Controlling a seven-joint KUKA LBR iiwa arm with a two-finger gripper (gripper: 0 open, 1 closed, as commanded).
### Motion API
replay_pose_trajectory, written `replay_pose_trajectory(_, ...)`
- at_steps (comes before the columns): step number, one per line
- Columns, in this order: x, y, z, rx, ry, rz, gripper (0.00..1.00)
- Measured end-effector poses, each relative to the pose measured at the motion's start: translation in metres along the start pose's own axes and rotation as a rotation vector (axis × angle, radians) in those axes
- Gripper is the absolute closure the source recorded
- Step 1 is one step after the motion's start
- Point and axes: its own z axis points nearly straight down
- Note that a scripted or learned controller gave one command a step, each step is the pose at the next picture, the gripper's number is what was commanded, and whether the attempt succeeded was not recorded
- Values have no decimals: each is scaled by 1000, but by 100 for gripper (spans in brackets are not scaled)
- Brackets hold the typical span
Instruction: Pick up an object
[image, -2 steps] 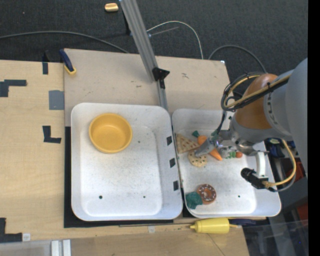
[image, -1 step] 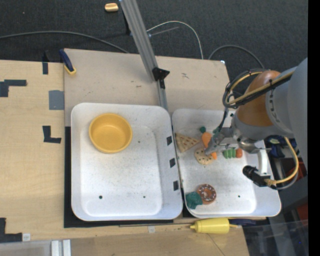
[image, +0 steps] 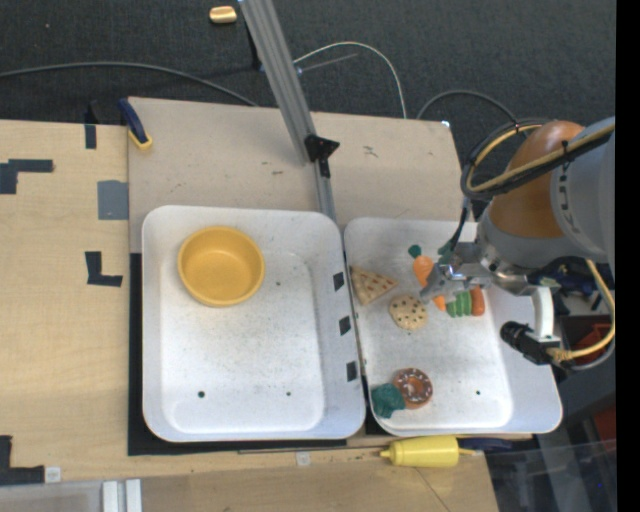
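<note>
Glossy yellow mustard bottle lies beside speckled white right bin.

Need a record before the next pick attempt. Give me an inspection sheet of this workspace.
Surface: two white bins side by side, left bin and right bin, on a tan bench board.
Job's things: in the right bin, carrots, a waffle wedge, a cookie, a donut and a green piece.
Clutter: yellow bowl in the left bin; mustard bottle lying outside the front rims.
Grippers: gripper low over the carrots; finger state unclear.
Cables: yellow and black cables looped at the arm; white cable behind the bins.
Surroundings: grey pole, dark floor.
</note>
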Motion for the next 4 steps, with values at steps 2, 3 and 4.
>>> replay_pose_trajectory(2,-10,1,-96,-1,-1,0,100)
replay_pose_trajectory(3,44,13,-83,5,2,-5,100)
replay_pose_trajectory(4,104,20,-73,5,2,-6,100)
